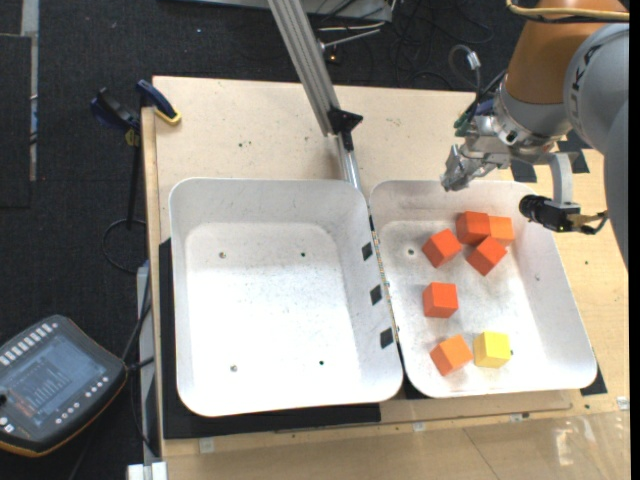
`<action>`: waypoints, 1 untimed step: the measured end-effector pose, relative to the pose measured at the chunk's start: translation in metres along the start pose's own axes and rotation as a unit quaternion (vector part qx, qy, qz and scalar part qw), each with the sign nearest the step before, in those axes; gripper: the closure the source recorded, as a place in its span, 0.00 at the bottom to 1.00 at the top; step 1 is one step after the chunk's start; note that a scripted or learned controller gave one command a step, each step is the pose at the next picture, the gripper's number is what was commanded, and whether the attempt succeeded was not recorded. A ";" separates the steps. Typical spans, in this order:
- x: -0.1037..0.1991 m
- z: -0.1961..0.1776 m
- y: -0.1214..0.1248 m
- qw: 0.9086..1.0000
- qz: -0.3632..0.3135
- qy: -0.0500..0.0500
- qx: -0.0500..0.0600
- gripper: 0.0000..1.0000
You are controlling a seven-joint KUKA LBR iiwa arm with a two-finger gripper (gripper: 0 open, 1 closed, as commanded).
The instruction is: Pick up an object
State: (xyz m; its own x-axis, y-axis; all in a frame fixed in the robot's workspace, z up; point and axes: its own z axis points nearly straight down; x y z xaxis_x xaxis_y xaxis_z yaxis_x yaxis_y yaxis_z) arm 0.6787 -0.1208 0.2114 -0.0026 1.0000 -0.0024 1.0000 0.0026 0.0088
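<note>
Blocks lie scattered in the right bin, one of two shallow white bins set side by side on a pale wooden bench. There are six small cubes, so none has a clear long axis. Near the bin's far edge, a red-orange block sits touching a lighter orange block on its right. Just in front of them, a red block is turned so one corner points toward the camera. To its left lies another orange-red block, also turned at an angle. Nearer the middle of the bin is a red-orange block with its sides roughly square to the picture. Toward the near edge, an orange block and a yellow block rest just beside each other.

The grey arm with its orange band reaches in from the right. Its gripper hangs over the far left corner of the right bin, pointing down and to the left. Whether its tips are spread or closed cannot be told from here; nothing is visible between them. The closest blocks, the touching pair at the far edge, lie near the gripper, in front of it and to its right, apart from it.

The left bin shows only dark specks on its floor. A slanted metal pole crosses the bench above the bins. A handheld control unit lies at the lower left, off the bench.
</note>
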 end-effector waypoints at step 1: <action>0.005 -0.063 -0.003 1.000 0.000 0.000 0.000 1.00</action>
State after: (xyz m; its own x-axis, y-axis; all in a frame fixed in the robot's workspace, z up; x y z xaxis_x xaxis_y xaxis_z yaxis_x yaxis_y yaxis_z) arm 0.6754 -0.1159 0.2739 -0.0032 1.0000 -0.0018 1.0000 0.0032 0.0091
